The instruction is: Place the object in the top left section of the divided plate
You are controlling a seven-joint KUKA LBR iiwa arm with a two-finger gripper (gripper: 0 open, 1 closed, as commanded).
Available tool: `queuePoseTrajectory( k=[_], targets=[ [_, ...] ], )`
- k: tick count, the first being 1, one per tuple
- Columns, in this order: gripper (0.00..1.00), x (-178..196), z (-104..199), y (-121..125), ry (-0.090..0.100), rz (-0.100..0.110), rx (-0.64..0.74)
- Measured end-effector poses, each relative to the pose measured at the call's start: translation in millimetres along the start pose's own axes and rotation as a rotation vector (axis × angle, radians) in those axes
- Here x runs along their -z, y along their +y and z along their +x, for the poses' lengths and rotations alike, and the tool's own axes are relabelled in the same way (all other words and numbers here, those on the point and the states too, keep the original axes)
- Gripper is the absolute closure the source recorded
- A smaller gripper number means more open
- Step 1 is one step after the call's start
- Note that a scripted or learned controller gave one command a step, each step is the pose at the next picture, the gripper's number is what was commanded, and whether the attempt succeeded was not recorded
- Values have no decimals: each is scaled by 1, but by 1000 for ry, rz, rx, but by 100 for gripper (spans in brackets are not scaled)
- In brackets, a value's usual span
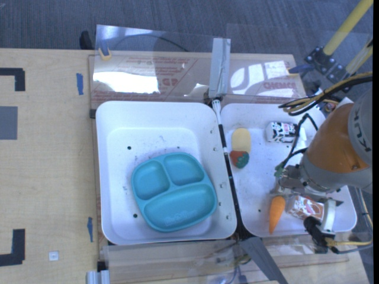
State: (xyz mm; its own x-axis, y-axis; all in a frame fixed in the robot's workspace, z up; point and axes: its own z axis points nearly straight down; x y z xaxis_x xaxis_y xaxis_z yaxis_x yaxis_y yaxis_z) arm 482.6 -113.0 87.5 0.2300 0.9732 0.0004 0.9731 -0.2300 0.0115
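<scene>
A blue divided plate lies in the left bin, with its two small sections toward the far side and one large section in front. In the right bin lie an orange carrot, a pale yellow piece, a red and green piece, a small black and white can and a printed packet. My gripper hangs low over the right bin, just above and to the right of the carrot and over the packet. Its fingertips are hidden beneath the wrist.
The arm's orange band and cables cover the right bin's right side. A clear plastic screen stands behind both bins, with a metal post at the divide. Wooden bench stretches to the left.
</scene>
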Motion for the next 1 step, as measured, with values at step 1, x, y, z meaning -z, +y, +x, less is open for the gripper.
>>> queuePoseTrajectory(
  k=[1],
  targets=[
    [100,-1,-33,52,-1,4,196]
  ],
)
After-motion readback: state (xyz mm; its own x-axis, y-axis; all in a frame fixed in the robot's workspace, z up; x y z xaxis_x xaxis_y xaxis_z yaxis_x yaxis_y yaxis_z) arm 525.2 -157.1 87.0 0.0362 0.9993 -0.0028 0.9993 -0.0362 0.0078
